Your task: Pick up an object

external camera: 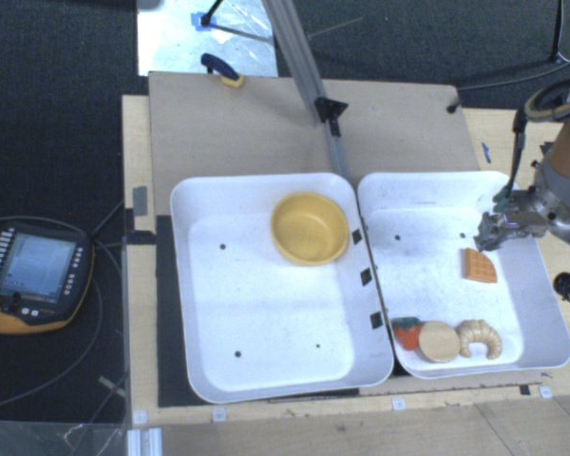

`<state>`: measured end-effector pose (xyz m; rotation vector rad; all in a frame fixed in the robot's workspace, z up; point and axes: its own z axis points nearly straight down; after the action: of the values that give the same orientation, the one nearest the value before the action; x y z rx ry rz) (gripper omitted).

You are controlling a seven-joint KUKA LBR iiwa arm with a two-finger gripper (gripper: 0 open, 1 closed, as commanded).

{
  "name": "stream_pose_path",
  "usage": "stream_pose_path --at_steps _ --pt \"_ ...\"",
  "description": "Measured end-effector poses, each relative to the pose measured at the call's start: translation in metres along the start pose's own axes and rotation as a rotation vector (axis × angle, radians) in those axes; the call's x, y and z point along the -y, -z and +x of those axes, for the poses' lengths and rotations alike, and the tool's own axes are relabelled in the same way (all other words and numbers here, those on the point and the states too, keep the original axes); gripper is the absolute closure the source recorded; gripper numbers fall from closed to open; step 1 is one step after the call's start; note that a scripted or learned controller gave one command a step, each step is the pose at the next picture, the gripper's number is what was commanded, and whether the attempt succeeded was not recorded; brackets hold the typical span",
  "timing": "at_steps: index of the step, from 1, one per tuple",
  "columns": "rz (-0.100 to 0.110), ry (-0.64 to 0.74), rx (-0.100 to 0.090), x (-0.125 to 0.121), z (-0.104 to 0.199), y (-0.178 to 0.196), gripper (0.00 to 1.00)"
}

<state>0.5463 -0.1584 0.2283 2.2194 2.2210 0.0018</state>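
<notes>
At the near rim of the right bin: croissant, round biscuit, red-and-green piece, bunched together. Further in: orange waffle wedge, flat, ridged, lying alone. Just beyond it hangs the gripper, nothing seen between its tips; spread indiscernible. Step judged: approach. Next: descend squarely over the wedge. Left bin, far end: yellow bowl.

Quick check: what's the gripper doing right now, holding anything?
Gripper: above the right bin, just over the orange waffle piece; open or shut cannot be told.
</notes>
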Motion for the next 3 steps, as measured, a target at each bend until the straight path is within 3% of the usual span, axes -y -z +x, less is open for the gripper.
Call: stream_pose_path --at_steps 3 --pt "0.002 0.004 -0.002 -0.01 0.17 0.009 1.0"
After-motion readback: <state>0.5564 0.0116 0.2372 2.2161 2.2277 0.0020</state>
